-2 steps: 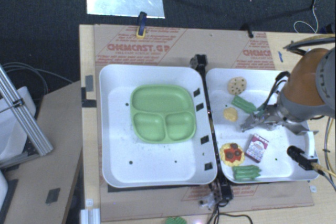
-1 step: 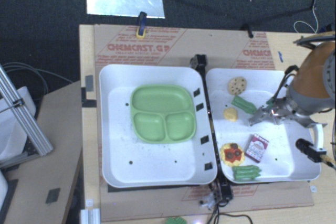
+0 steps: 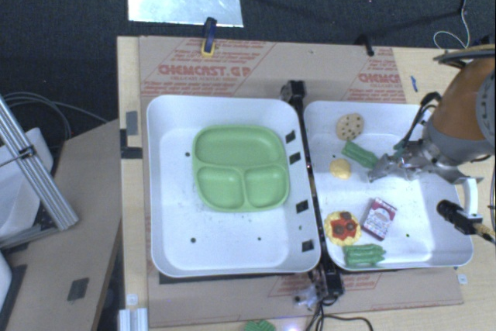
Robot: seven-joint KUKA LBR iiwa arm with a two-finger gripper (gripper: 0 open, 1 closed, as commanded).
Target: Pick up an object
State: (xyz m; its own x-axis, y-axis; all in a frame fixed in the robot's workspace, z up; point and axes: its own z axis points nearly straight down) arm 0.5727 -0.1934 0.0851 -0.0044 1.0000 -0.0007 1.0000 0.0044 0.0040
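Gripper (image 3: 377, 169) over right bin (image 3: 434, 248), mid-bin.
Finger state unclear; tip just beside cucumber (image 3: 359, 153), lemon (image 3: 340, 168) near bin's left edge.

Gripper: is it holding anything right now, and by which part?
Cannot be told. The two-finger gripper sits at the right end of the long green toy vegetable in the right white bin; no hold shows.

Pale green divided plate (image 3: 238, 168), white bins (image 3: 170, 244), brown-speckled tan cookie (image 3: 350, 125), red-and-white box (image 3: 379, 218), yellow lemon (image 3: 340, 168)

Red "CHEMCAST GP" on the brown board (image 3: 203, 70), repeated at right, seemingly upside down
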